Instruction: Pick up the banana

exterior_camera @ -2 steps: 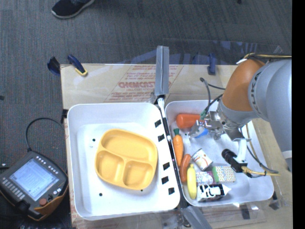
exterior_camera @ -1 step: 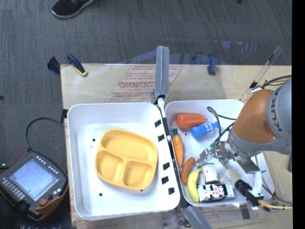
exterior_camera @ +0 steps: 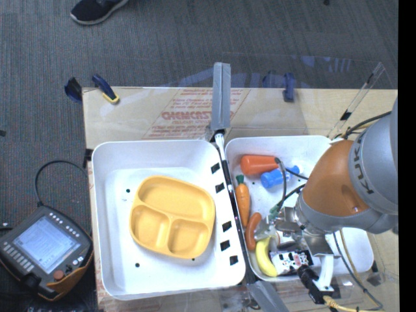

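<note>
The yellow banana (exterior_camera: 262, 257) lies in the front left corner of the right bin (exterior_camera: 305, 142), curved along the bin's wall. My gripper (exterior_camera: 288, 251) hangs low over the bin just to the right of the banana, its black and white body close beside the fruit. The grey arm with its orange band (exterior_camera: 335, 187) covers the middle of the right bin and hides what lies beneath it.
A carrot (exterior_camera: 243, 199) and a red sausage-like piece (exterior_camera: 253, 229) lie just behind the banana. An orange-red cylinder (exterior_camera: 259, 164) and a blue piece (exterior_camera: 274, 177) sit farther back. The left bin (exterior_camera: 110, 174) holds a yellow divided plate (exterior_camera: 173, 214). A teach pendant (exterior_camera: 45, 247) lies at far left.
</note>
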Tool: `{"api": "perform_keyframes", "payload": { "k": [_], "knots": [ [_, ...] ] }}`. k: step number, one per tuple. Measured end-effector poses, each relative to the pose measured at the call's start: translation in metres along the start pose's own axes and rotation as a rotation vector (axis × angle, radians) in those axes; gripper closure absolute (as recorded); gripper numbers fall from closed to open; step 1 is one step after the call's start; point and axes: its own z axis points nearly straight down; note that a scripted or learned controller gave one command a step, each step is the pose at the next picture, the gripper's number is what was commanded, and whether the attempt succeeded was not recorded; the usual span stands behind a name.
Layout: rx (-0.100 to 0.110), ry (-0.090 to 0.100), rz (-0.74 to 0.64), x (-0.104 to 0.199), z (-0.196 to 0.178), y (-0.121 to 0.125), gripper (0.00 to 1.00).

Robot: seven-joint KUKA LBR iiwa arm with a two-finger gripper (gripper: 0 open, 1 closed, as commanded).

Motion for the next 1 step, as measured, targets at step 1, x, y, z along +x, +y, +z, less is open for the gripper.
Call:
{"api": "perform_keyframes", "payload": {
  "k": [1],
  "knots": [
    [-0.004, 0.002, 0.004, 0.0003, -0.0107, 0.0022, 1.0]
  ]
}}
